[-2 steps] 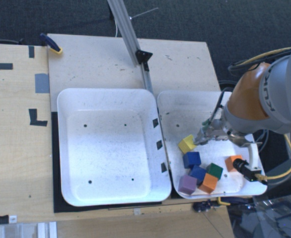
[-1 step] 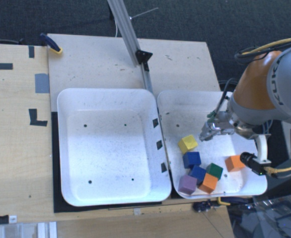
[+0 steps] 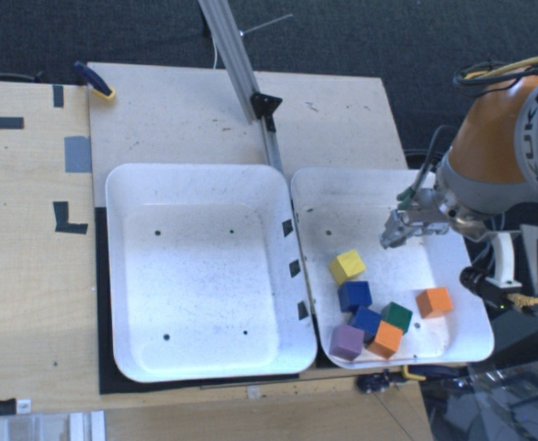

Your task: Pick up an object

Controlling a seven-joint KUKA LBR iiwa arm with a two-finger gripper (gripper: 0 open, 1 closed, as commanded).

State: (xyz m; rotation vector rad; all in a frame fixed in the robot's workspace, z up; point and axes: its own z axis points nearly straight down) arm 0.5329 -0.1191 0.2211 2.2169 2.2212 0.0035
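Below end effector (image 3: pixel 396 235), clustered blocks (image 3: pixel 368 318)

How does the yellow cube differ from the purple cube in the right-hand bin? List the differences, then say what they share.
Colour: the yellow cube is bright yellow, the purple cube pale purple.
Place: the yellow cube lies nearest the tool; the purple cube lies by the bin's near rim.
Neighbours: the yellow cube sits at the top of the cluster; the purple cube is pressed against a blue cube.
Shared: both are small cubes in the right bin.
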